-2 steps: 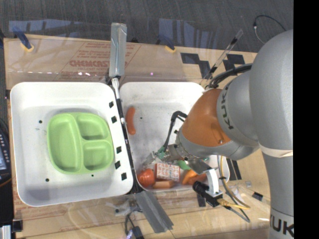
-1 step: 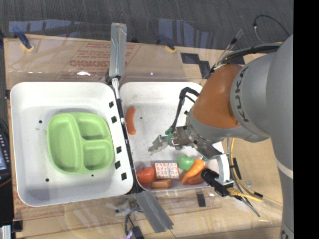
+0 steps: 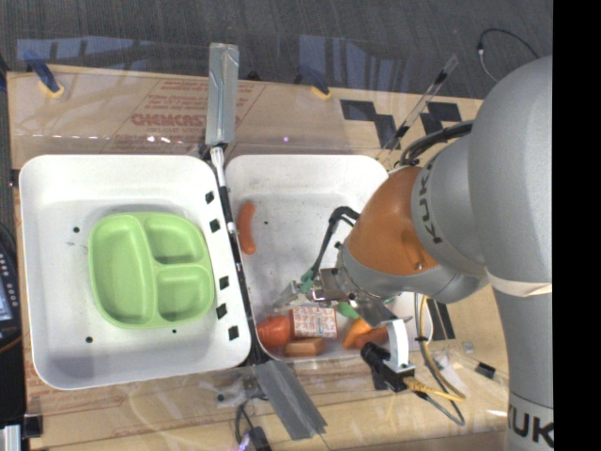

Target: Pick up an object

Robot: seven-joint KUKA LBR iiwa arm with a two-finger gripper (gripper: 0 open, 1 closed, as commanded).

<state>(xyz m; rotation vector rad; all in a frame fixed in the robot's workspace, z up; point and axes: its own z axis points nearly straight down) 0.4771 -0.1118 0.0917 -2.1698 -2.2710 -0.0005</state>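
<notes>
Where the grey arm (image 3: 488,224) reaches in from the right: jaws (image 3: 324,294) low over the near end of the right bin (image 3: 310,172), state impossible to tell. Just beside them, a patterned box (image 3: 315,322), a red round object (image 3: 274,332), a sausage (image 3: 302,349), an orange piece (image 3: 359,334). Farther off, another sausage (image 3: 247,228). In the left bin (image 3: 56,186), a green divided tray (image 3: 150,269).

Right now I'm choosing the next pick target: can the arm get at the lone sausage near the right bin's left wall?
Probably yes. The sausage lies alone on bare floor in the right bin, nothing on or against it. The arm is lower right over the cluttered corner; the divider wall beside the sausage may crowd a grasp.
</notes>
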